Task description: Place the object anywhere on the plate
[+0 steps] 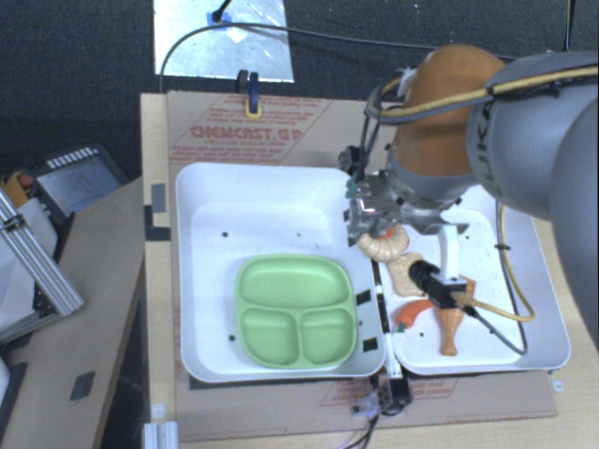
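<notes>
Over the right bin's point(533, 344) left edge we see the gripper point(372, 215) low, just above a pale croissant-like pastry point(387, 245); whether the fingers are apart or together we cannot tell. Green plate point(296, 309) sits in the left bin point(215, 213), toward its front right corner. Near the pastry lie a beige piece point(404, 274), an orange bit point(412, 313) and a drumstick point(450, 325).

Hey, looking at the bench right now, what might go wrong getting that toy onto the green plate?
The claw sits at the wall between the bins, so a sideways move may clip that wall. The tan curled toy lies among other toys, which could get dragged along. The green plate has raised dividers where a dropped toy might bounce.
</notes>
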Motion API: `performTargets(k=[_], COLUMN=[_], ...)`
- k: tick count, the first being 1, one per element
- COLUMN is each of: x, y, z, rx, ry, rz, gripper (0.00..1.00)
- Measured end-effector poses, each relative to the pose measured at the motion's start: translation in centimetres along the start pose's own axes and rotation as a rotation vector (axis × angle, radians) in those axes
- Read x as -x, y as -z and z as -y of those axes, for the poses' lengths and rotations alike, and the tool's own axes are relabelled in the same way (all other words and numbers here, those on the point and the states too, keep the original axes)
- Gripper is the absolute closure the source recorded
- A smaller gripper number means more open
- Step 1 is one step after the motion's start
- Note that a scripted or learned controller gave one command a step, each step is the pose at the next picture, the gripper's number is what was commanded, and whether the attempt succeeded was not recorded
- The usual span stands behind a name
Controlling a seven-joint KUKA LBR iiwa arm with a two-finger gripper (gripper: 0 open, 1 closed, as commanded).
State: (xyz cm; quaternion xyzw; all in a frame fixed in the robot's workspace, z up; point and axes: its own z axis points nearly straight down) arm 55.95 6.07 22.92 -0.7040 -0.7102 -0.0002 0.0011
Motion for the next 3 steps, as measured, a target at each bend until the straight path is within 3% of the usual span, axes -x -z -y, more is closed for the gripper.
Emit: performTargets(k=[2,3], x=[-10.5,-10.2], y=[-0.1,0.0], z=[3.3,3.2], rx=[0.0,0.001], ry=[0.001,-0.005], rz=[0.0,0.001], gripper=[1.0,0.0])
